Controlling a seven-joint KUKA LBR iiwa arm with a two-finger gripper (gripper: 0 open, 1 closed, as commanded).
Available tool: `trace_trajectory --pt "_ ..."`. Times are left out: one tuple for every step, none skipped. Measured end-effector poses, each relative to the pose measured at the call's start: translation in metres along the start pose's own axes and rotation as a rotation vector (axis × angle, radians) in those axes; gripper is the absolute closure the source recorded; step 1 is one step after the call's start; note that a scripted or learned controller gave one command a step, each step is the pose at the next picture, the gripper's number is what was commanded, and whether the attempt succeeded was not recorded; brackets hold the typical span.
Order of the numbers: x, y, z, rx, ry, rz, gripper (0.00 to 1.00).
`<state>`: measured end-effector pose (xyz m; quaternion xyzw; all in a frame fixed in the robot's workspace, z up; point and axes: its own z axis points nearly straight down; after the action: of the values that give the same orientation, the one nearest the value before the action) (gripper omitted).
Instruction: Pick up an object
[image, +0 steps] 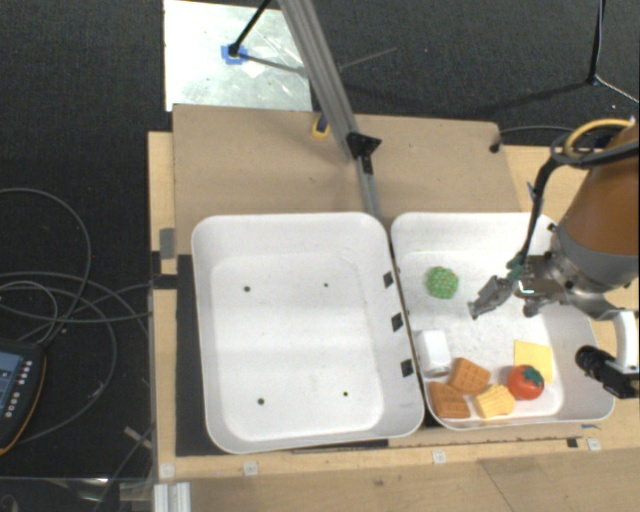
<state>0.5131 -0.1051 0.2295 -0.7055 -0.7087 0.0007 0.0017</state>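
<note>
Gripper (487, 299) empty, finger state unclear. Nearest: bumpy green ball (441, 282), probably light, soft; pinch across its middle.

The arm (605, 215) is cut off by the right edge and hides part of the right bin (470, 235), while the gripper (490, 298) is too small to tell its jaws.
</note>
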Motion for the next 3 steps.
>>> trace_trajectory --pt "0.0 0.001 -0.002 -0.005 -0.001 0.002 0.0" --pt "0.008 -0.005 0.054 0.002 0.0 0.004 0.0" --pt "0.017 -0.005 0.11 -0.003 0.0 0.005 0.0"
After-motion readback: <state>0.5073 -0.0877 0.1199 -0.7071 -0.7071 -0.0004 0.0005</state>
